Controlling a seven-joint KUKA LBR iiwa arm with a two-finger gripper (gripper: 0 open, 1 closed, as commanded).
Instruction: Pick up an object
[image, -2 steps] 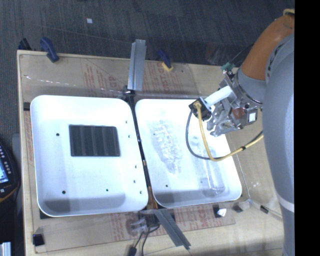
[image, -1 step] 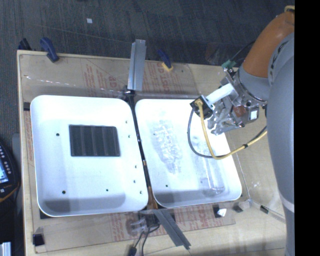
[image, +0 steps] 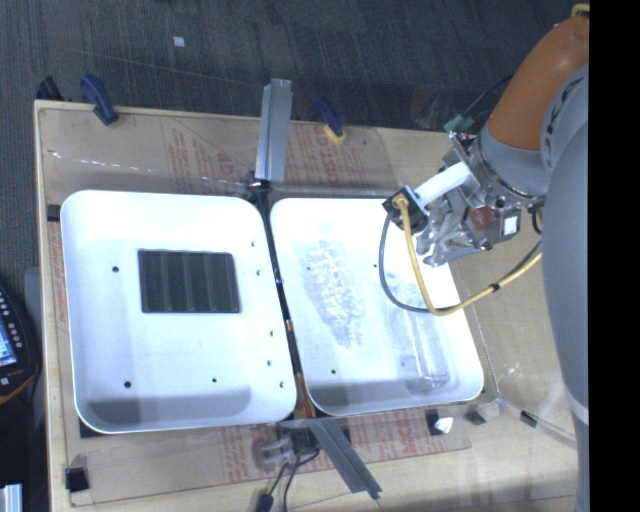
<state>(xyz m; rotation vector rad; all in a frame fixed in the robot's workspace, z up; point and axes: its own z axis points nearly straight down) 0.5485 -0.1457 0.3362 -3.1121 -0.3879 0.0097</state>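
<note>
Gripper (image: 437, 247) hangs above the right bin's (image: 300, 300) far right side, tilted, near that rim. Whether its fingers are spread or closed I cannot tell; they are lost in the clutter of the wrist hardware, and nothing can be seen between them, so I would not call anything held. A yellow cable (image: 425, 295) loops down from the wrist over the bin floor.

Below and to the left of the gripper, in the middle of the right bin, lies a pale, see-through object (image: 335, 290), long and crinkled, hard to make out against the white. Another clear object (image: 425, 365), perhaps a bottle or tube, lies near the bin's near right corner. Either could be the thing to pick; which one is meant is not clear.

Further out, the left bin (image: 90, 300) holds a dark ribbed block (image: 188, 281), flat near its centre, well apart from the gripper.

Judging by this, the pick is not yet done: all objects rest in the bins, and the descent, grasp and lift are left.
</note>
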